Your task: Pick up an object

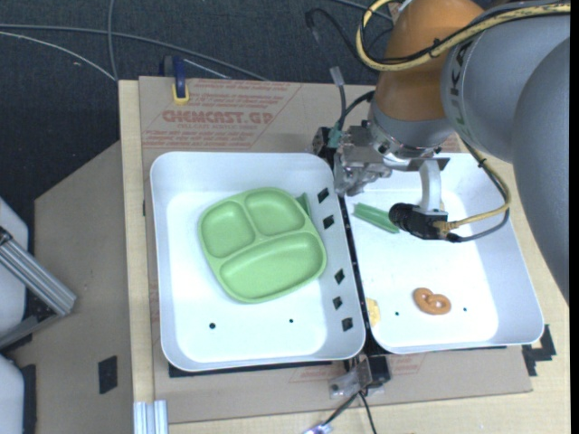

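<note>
A green divided plate [262, 242] lies in the left bin [181, 333]. In the right bin [507, 297] a small green stick-like piece [374, 217] lies near the top left, and a brown pretzel [432, 302] sits near the front. A tiny yellow bit [373, 312] rests at the right bin's left edge. My gripper [351, 177] hangs at the upper left corner of the right bin, just above and left of the green piece, close to the wall between the bins. I see nothing held in it.
The grey arm and its orange band [425, 52] cover the upper right of the right bin. A black camera part with a yellow cable [452, 224] hangs over the bin's middle. Black clips [336, 278] line the divider between the bins.
</note>
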You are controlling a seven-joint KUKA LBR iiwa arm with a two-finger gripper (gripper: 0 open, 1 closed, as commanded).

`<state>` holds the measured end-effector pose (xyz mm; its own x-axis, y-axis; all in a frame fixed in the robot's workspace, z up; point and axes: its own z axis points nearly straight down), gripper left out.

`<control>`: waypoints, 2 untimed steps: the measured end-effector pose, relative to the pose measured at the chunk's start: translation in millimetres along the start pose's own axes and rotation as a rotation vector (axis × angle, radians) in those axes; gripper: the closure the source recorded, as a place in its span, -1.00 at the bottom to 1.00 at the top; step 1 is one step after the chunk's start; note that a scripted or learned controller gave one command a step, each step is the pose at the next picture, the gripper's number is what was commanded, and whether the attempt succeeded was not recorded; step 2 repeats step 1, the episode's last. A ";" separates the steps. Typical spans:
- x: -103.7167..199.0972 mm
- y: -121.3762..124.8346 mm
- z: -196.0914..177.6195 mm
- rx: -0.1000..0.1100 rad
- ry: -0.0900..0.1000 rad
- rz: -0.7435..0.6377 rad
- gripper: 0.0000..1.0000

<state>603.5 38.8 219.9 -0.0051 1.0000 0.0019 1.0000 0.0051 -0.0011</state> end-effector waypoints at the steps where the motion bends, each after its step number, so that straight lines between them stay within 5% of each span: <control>1: 48.5 -8.1 6.4 0.003 0.000 0.000 1.00; 2: 48.5 -8.1 6.4 0.003 0.000 0.000 1.00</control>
